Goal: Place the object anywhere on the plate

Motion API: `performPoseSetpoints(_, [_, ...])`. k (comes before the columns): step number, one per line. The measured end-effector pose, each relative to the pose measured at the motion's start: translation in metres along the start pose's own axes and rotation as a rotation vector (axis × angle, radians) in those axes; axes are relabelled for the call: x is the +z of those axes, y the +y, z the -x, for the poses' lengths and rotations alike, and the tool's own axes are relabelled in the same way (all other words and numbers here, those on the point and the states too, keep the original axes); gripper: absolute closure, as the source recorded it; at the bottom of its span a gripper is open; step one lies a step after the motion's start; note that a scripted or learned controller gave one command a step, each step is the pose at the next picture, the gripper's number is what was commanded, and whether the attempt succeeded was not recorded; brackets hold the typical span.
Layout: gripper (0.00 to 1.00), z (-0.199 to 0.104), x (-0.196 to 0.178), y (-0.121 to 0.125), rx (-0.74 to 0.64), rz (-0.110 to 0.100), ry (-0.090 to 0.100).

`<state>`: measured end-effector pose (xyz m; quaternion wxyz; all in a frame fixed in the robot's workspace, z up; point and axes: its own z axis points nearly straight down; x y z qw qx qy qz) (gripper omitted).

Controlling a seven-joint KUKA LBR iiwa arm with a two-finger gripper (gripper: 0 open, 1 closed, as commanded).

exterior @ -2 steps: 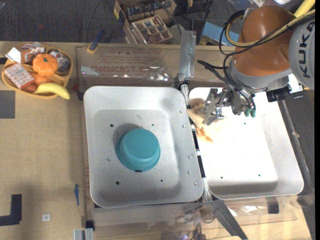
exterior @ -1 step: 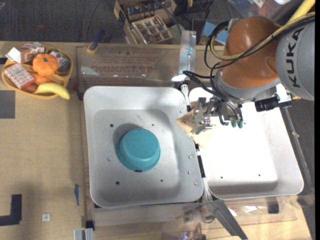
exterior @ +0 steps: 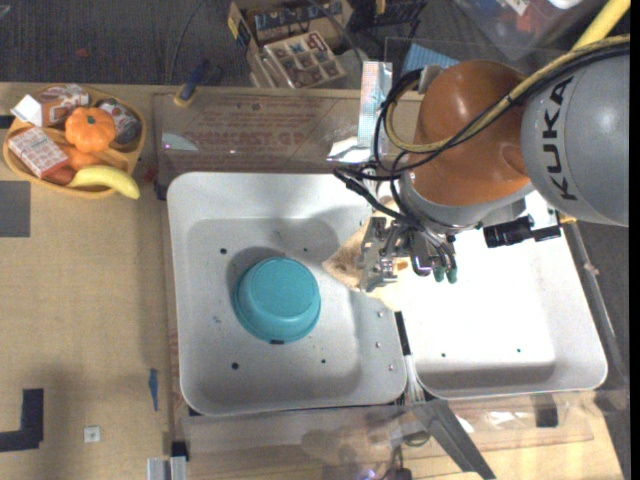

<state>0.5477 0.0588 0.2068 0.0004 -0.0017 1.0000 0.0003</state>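
Over the seam between bins, end effector (exterior: pixel 392 260) apparently clamping a tan object (exterior: pixel 347 260), poised toward teal plate (exterior: pixel 278 299).

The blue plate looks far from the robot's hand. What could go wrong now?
1. The gripper hangs at the right edge of the left bin, beside a pale brownish object. The view is too blurry to show a firm hold, so the object might slip or get left behind.
2. The teal plate sits lower left of the gripper, and it looks domed, so a dropped object might slide off.
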Motion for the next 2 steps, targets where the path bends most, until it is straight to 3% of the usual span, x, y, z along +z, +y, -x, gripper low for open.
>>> performPoseSetpoints(1, [1.0, -0.0313, -0.0101, 0.0373, 0.0, 0.0, 0.003])
performPoseSetpoints(2, [0.0, -0.0313, -0.0102, 0.0373, 0.0, 0.0, 0.002])
